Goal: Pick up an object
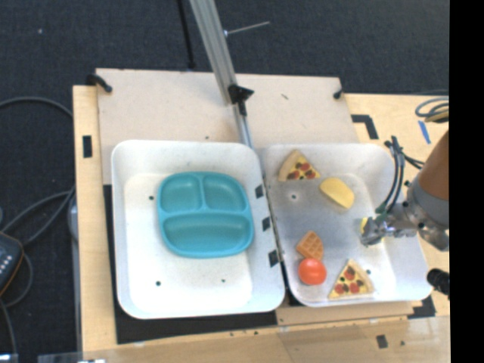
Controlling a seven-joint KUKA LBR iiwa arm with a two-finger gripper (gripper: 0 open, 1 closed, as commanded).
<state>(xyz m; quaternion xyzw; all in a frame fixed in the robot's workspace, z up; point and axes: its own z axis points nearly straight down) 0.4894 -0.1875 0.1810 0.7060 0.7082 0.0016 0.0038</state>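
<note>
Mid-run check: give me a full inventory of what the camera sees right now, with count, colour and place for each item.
Bins: 2, white, side by side on the bench; left bin, right bin.
Divided plate: 1, teal, middle of the left bin.
Pizza slices: 2, tan with red topping; one at the right bin's far left corner, one at its near edge.
Yellow piece: 1, yellow, right bin, right of the far pizza slice.
Waffle: 1, brown, right bin, left of centre.
Tomato: 1, red, just below the waffle.
Metal pole: 1, grey, slanting from the top edge down to between the bins.
Gripper: 1, grey, low over the right bin's right side, on the arm.
</note>
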